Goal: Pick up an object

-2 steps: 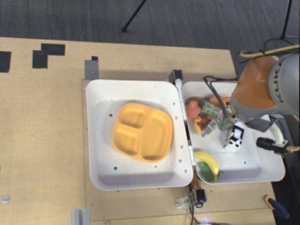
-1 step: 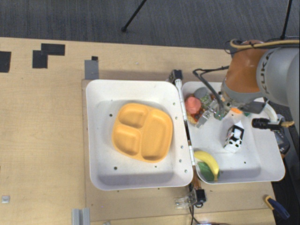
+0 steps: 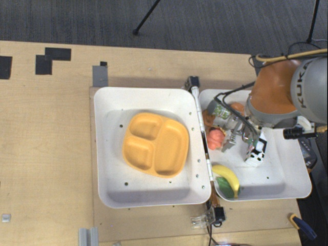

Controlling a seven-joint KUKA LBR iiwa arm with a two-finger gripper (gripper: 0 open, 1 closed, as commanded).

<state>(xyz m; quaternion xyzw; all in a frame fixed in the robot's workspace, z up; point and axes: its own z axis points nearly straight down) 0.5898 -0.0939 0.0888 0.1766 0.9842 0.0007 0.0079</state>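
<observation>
On the bench (image 3: 46, 152) two shallow white bins sit side by side; the left bin (image 3: 110, 188) holds a yellow compartment tray (image 3: 155, 144), lying flat and slightly turned, near the bin's middle; the right bin (image 3: 287, 181) holds the loose objects and the arm's working end. Reaching in from the right, the arm (image 3: 279, 91) hangs over the far part of the right bin; its gripper (image 3: 237, 137) points down and left into that bin; whether its fingers are open or closed cannot be told, and nothing is seen held between them. A pink object (image 3: 216, 137) lies just left of the gripper, close to the wall shared with the left bin; an orange-brown object (image 3: 209, 118) lies beyond it, partly hidden by the gripper body; a small black-and-white object (image 3: 255, 153) sits just right of the gripper; a banana (image 3: 227, 179) with a green item (image 3: 224, 187) touching it lies in the near left corner, apart from the gripper.
</observation>
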